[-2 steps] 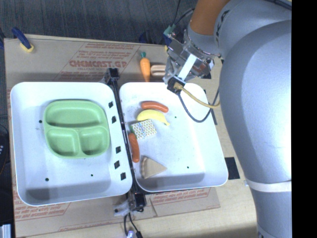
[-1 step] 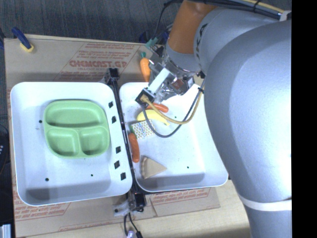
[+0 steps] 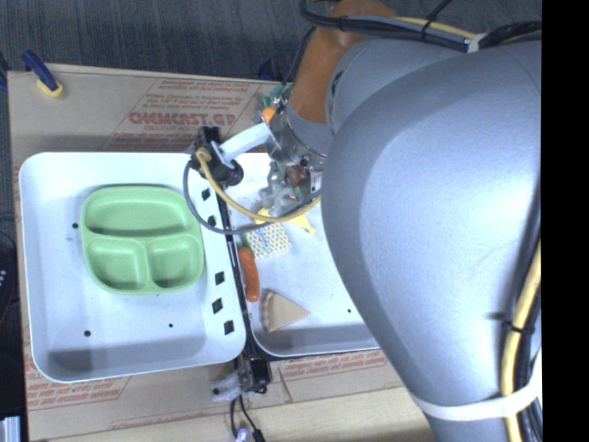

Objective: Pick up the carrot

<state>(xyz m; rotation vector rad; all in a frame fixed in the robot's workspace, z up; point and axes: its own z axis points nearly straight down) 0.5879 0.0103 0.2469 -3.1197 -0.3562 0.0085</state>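
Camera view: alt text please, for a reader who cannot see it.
An orange carrot lies at the left edge of the right bin, beside a tan wedge. The gripper hangs above the bin, behind the carrot. A green divided plate sits in the left bin.

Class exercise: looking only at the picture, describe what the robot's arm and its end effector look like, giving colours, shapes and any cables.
The arm is a bulky, rounded grey shell with an orange band above the wrist. Black and yellow cables run across its top, and another yellow cable runs down its right side. The end effector is a small cluster of metal and white parts, with a black and yellow cable loop hanging beside it.
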